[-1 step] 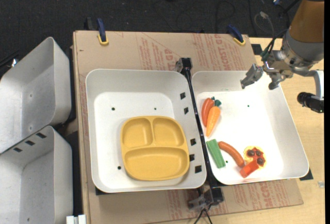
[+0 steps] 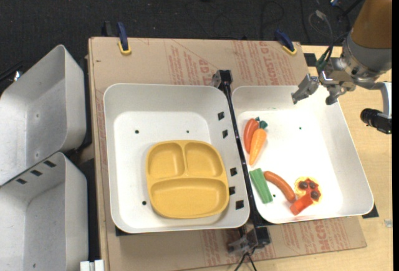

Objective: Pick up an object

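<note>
nothing is lifted yet — the gripper hangs over the far edge of the right bin, fingers spread wide and holding nothing. carrots lie against that bin's left wall; a green piece, a sausage and a small pizza slice sit toward its near edge. the left bin carries a yellow tray. descent, closing and lifting all remain.

two white bins on the counter. one yellow divided plate. two carrots. one green piece. one sausage. one red piece. one yellow slice with dark spots.
</note>
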Action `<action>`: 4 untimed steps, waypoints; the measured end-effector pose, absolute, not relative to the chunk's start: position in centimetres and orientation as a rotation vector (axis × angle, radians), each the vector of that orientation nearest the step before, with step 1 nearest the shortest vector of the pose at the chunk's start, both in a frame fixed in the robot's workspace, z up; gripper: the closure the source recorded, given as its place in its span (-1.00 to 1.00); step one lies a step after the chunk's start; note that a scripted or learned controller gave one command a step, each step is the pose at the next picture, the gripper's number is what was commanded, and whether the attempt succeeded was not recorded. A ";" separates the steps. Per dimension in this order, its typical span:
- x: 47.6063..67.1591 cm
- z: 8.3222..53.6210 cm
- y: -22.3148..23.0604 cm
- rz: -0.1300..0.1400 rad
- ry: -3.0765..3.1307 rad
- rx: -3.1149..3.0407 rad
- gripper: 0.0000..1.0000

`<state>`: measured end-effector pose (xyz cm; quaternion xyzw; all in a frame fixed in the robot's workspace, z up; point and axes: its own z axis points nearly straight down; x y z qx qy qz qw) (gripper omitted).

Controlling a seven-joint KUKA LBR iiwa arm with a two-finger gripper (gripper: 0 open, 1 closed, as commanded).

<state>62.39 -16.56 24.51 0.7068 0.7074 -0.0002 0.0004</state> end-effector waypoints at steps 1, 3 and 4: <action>63.3 19.2 -17.0 -0.003 2.222 2.222 -1.00; 63.5 9.1 -17.0 -0.002 2.222 2.222 -1.00; 63.6 10.3 -17.0 0.001 2.221 2.219 1.00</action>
